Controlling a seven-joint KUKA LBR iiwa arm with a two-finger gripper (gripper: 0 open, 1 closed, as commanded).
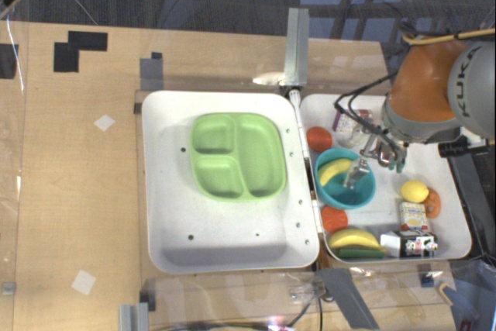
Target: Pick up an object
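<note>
Right bin crowds tomatoes, bananas, lemon around hand.

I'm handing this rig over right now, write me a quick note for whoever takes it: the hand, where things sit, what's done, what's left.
Hand: down inside the round teal plastic bowl in the right white bin; nothing is seen between its fingers.
In the bowl: a yellow banana-shaped toy.
Rest of that bin: an orange-red round toy above the bowl, another below it, a yellow toy banana at the front edge, a yellow lemon-shaped toy, and a small black and white carton.
Left white bin: a green divided plastic plate.
Done: nothing lifted yet.
Left: grasp one object and raise it.
</note>
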